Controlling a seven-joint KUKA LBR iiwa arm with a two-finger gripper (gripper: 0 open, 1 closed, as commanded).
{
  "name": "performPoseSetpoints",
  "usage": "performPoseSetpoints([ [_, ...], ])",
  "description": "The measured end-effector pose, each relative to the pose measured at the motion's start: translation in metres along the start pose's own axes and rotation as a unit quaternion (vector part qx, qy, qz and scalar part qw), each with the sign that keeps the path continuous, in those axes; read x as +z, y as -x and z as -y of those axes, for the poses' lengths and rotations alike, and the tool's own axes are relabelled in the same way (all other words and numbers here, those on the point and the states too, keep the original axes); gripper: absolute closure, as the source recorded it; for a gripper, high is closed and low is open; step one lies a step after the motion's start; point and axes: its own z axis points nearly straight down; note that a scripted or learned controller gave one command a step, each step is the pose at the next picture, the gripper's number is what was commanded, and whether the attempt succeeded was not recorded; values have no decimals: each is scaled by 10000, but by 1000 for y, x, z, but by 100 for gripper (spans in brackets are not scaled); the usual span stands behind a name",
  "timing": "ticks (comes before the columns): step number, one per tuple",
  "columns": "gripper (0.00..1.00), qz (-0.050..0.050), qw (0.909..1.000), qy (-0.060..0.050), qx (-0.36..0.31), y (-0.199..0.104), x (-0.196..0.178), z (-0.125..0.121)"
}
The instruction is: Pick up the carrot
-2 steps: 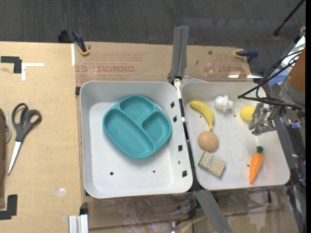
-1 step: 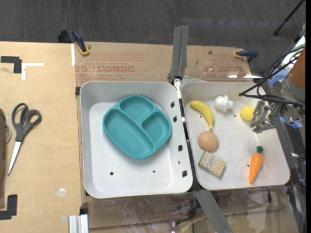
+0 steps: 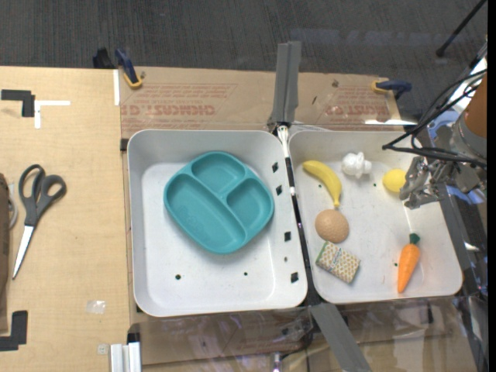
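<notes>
The orange carrot (image 3: 408, 264) with a green top lies near the front right corner of the right bin (image 3: 372, 289), pointing toward the front. My gripper (image 3: 419, 186) hangs over the right side of that bin, above and behind the carrot, with a gap between them. Nothing shows between its fingers, and its jaws look slightly parted.
The right bin also holds a banana (image 3: 325, 180), a white object (image 3: 355, 163), a lemon (image 3: 394, 180), a tan ball (image 3: 332, 225) and a patterned block (image 3: 339, 263). A teal divided plate (image 3: 219, 201) rests in the left bin (image 3: 155, 285). Scissors (image 3: 32, 208) lie on the bench at left.
</notes>
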Motion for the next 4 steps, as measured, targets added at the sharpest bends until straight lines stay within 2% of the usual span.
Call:
performPoseSetpoints([
  [1, 100, 22, 10000, -12, -12, 2, -10, 0],
  [2, 100, -80, 9933, 65, -1150, 42, 54, -41],
  [4, 100, -22, 9934, 38, -1149, 46, 32, -41],
])
